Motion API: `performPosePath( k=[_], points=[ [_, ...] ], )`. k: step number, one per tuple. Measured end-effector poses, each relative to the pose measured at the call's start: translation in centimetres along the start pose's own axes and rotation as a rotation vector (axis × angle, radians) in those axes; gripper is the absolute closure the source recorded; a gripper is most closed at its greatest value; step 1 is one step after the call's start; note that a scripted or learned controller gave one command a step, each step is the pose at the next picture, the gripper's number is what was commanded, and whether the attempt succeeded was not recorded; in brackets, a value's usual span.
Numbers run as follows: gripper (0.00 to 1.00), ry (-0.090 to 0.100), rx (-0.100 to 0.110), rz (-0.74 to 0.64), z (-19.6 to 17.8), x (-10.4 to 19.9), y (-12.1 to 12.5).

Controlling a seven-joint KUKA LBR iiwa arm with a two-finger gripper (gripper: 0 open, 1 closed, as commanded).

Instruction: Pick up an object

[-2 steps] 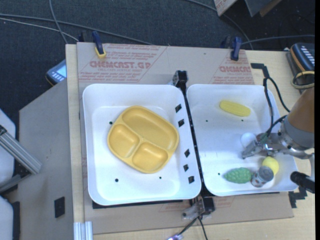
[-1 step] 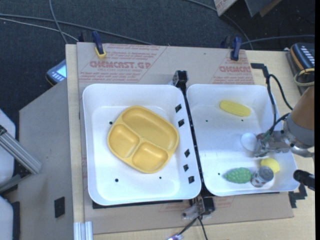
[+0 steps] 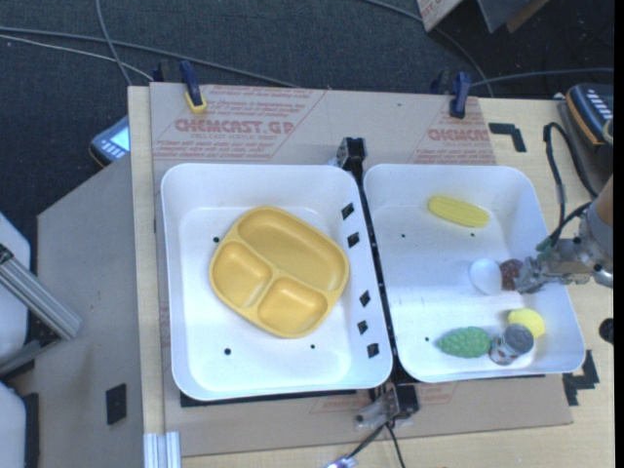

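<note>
We see the gripper [image 3: 522,275] low in the right bin [image 3: 409,261], reaching in from its right wall, likely placed to try for the small brown piece [image 3: 510,274] at its tip; whether it is open or closed on anything, we cannot tell. A white ball [image 3: 485,276] sits just left of that piece. Also in this bin: corn [image 3: 458,212] toward the back, a yellow ball [image 3: 527,321], a green lump [image 3: 464,342] and a grey cap [image 3: 514,342] in front. The left bin [image 3: 195,339] holds a yellow tray [image 3: 280,271].

A tan bench [image 3: 146,261] bears two white bins [image 3: 185,261] — side by side.
</note>
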State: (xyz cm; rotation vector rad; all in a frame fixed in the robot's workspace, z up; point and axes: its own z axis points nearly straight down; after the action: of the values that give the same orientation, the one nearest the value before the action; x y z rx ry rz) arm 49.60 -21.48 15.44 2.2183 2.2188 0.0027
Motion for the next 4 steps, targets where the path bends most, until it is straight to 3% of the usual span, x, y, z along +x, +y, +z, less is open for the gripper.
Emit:
performPosePath(
  k=[2, 4],
  points=[
    [1.0, -0.001, -0.001, -0.002, -10.6, -0.6, 0.8],
    [1.0, 0.004, 0.005, -0.006, -8.1, 9.0, 5.4]
  ],
)
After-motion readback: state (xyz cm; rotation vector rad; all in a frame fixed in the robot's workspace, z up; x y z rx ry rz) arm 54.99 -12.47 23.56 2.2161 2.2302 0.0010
